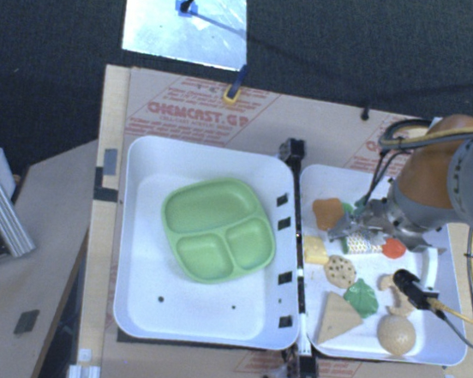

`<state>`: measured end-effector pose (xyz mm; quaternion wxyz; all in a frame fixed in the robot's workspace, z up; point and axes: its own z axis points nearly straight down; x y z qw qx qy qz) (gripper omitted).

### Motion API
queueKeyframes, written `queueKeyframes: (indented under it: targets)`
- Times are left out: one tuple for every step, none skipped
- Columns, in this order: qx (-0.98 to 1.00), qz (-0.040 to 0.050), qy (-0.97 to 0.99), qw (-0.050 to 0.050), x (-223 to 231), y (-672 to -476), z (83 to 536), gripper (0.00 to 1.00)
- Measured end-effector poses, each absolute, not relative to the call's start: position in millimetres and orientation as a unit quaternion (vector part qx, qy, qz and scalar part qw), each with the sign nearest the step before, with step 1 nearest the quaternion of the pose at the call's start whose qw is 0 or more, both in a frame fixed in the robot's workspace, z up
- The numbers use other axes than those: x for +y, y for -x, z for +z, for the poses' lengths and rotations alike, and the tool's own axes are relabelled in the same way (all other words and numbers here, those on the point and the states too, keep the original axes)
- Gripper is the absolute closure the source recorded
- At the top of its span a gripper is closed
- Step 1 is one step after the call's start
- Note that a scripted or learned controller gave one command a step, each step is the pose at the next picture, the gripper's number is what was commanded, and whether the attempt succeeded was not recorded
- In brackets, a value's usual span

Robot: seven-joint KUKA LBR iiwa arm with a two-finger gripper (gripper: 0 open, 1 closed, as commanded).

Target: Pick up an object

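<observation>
Figure: one arm at work in the right bin (450, 342). The gripper (353, 235) is low over the middle of that bin, just beside an orange, lobed food piece (328, 211) that lies near the bin's left wall, toward the far edge. We take this piece to be the likely target; it looks flat, smooth and rounded, its surface probably plastic. We cannot tell how the jaws stand, since the wrist and its cables cover them, and we see nothing held.

The chief risk, in our judgement, is crowding. A red piece (394, 247) lies just to the right of the gripper, a yellow piece (315, 253) and a chocolate-chip cookie (340, 271) lie toward the near side, and a green leaf-shaped piece (361, 297), a tan wedge (337, 318) and a pale round piece (396, 332) occupy the near edge. A descent slightly off target could nudge neighbours or close on two things. A flat piece could also slip out.

The left bin (131, 300) carries a green divided plate (217, 228) at its middle.
</observation>
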<state>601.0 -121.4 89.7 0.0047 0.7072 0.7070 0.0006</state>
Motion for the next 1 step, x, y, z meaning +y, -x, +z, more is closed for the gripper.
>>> queueKeyframes:
  targets:
    - [0.707, 0.0056, -0.707, 0.012, -122.3, -605.3, 105.4, 1.0]
